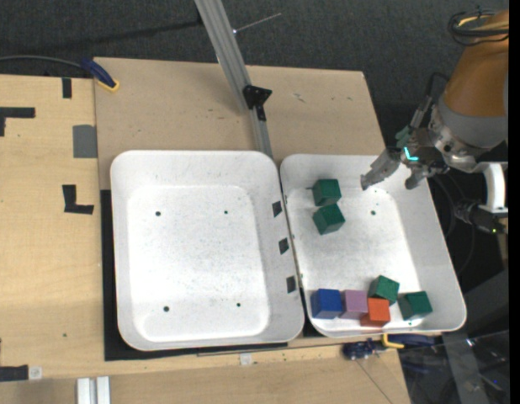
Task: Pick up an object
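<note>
The gripper (396, 172), fingers spread with nothing between them, hangs over the right bin's (428, 251) far edge, right of two green cubes (327, 204), with more cubes (371, 300) along the near edge.

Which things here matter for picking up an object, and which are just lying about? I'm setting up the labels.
For the job:
tool
two green blocks
blue block
purple block
orange block
two more green blocks
right bin

Lying about:
left bin
metal pole
blue-and-yellow clamp
</note>
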Available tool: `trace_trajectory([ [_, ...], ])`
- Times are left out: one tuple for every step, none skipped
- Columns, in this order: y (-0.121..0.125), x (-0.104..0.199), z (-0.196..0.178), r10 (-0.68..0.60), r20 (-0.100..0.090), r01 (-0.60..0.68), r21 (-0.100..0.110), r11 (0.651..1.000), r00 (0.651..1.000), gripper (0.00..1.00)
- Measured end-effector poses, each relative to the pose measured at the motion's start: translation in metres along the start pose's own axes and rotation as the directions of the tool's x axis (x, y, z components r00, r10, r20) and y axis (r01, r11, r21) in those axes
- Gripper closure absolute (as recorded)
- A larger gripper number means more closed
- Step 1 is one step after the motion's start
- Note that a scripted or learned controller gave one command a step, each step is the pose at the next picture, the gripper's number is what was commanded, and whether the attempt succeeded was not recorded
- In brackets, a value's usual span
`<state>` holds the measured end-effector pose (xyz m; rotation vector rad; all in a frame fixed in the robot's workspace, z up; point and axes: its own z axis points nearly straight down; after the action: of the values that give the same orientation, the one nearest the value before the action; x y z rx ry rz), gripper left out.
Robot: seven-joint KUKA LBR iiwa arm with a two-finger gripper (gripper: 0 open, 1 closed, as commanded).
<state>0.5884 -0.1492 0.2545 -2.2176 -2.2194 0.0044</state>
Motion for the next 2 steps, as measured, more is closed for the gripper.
trace_trajectory([
  [0.001,0.0,-0.002,-0.001,0.001,0.001,-0.004,1.0,1.0,0.0],
  [0.004,0.0,0.062,-0.001,0.001,0.001,0.003,1.0,1.0,0.0],
])
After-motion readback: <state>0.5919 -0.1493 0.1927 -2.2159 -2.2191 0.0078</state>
